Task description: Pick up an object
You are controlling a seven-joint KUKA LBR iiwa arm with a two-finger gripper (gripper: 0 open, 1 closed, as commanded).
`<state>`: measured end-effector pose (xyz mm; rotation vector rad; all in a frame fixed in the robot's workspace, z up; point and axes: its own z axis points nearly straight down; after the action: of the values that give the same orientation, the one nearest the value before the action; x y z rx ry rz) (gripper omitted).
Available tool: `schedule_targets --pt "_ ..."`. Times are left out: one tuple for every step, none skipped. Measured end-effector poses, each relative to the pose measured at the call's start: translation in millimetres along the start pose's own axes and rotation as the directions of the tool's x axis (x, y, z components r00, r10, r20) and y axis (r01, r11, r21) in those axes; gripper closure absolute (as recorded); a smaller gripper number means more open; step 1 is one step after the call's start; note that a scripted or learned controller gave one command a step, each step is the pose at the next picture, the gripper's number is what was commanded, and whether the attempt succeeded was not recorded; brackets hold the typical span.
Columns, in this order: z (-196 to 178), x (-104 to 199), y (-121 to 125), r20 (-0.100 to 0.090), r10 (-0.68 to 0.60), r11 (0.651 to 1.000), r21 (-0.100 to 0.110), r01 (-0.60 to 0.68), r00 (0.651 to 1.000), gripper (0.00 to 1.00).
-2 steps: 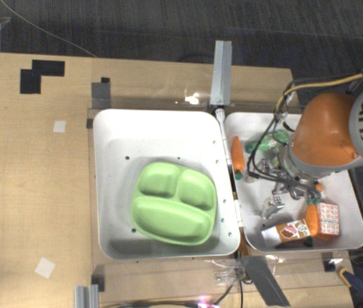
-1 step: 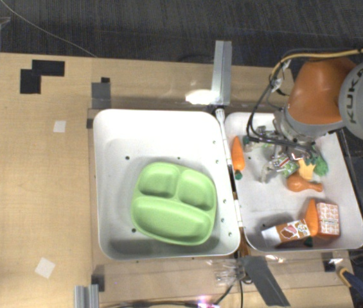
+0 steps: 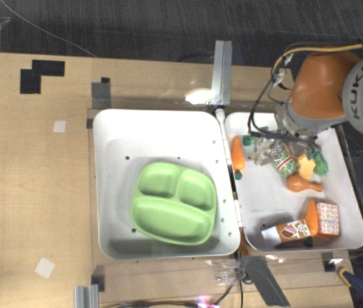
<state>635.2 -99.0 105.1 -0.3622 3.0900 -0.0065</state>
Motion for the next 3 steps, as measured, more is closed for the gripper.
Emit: schedule_targets --pt "-104.4 -34.6 -9.7 -0.009 0.098 0.995 -0.001 -0.098 0.995 1.0" --pt "-114.3 -36.5 -8.5 -0.004 0.095 0.995 -0.001 -0.095 0.995 1.0" --pt "-128.0 -39.6 -8.1 0.008 0.093 0.996 0.0 -0.093 0.996 1.0"
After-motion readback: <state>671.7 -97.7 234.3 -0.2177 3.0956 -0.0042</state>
